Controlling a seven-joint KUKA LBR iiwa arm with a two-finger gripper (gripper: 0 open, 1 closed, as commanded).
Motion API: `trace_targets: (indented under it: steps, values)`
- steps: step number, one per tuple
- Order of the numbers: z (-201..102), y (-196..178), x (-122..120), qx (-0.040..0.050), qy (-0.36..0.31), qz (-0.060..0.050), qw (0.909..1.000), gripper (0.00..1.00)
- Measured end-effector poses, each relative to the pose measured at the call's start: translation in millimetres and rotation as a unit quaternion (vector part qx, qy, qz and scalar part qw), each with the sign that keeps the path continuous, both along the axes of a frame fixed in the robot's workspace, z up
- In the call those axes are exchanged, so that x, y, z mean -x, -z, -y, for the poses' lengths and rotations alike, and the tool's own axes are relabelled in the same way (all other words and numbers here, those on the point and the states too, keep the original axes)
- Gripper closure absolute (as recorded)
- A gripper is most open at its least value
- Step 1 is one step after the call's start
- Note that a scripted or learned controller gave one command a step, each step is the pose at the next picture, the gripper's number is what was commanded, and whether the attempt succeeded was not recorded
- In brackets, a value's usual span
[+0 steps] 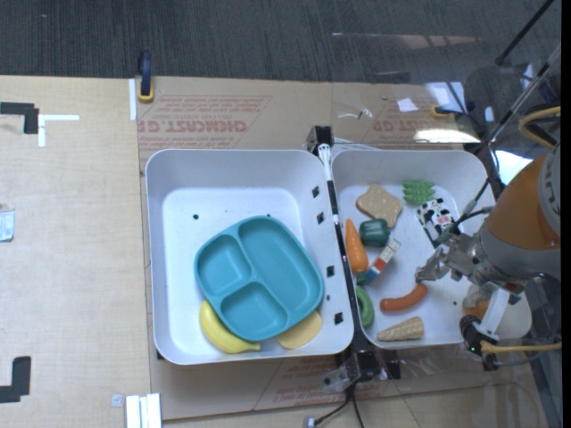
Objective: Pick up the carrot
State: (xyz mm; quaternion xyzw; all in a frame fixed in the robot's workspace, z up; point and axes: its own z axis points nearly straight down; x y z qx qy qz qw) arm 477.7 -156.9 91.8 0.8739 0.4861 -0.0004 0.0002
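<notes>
Clearly the carrot (356,247), at nine o'clock in the right bin (464,160) against its wall, looks light, stiff and slick, best grasped mid-body; whether the pincer (434,270) is apart I cannot tell.

Dark carpet floor (268,20) beyond pale wooden bench (71,283)

Teal divided plate (259,276) over banana (220,331), left bin (169,176); sausage (403,298) right bin (464,163).

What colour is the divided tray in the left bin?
Teal blue; the divided tray shows clearly in the camera view, lying over a yellow banana.
</notes>
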Motion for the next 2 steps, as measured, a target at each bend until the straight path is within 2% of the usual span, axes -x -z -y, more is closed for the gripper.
trace_targets:
  steps: [1,2]
  values:
    - [-56.5,1.3,0.3,-0.0018,0.042,-0.002,0.9991,0.00]
    - [-61.7,1.1,-0.4,-0.0012,0.069,-0.001,0.9976,0.00]
